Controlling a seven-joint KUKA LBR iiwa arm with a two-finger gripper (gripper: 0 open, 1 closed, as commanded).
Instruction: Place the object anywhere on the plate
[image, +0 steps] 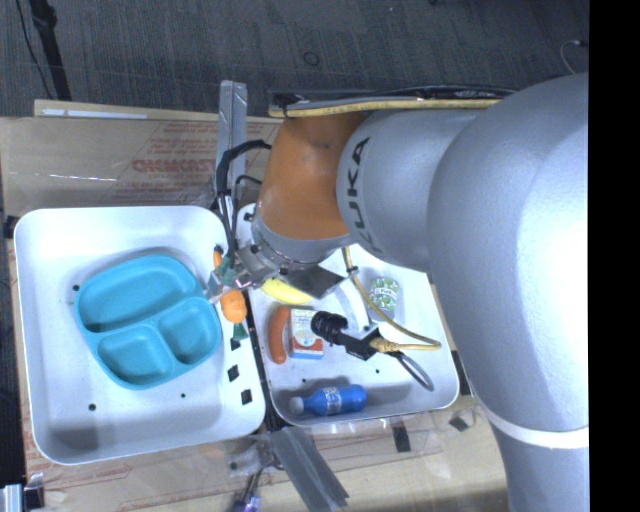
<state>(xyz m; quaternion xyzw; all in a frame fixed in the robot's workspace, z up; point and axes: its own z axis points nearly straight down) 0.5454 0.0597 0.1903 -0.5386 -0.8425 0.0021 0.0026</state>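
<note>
A blue plate (150, 320) with three compartments lies in the left bin (60, 400). My gripper (229, 283) hangs over the wall between the two bins, at the plate's right rim. It is shut on a small orange carrot-like object (233, 307) with a green end. The object's orange tip pokes out below the fingers, just right of the plate's edge. The arm's wrist hides the top of the object and much of the right bin.
The right bin (440, 385) holds a yellow banana (285, 292), a red sausage (277, 335), a small carton (305, 335), a blue bottle (330, 400) near the front and a green-and-white packet (384, 294). The big grey arm covers the right side.
</note>
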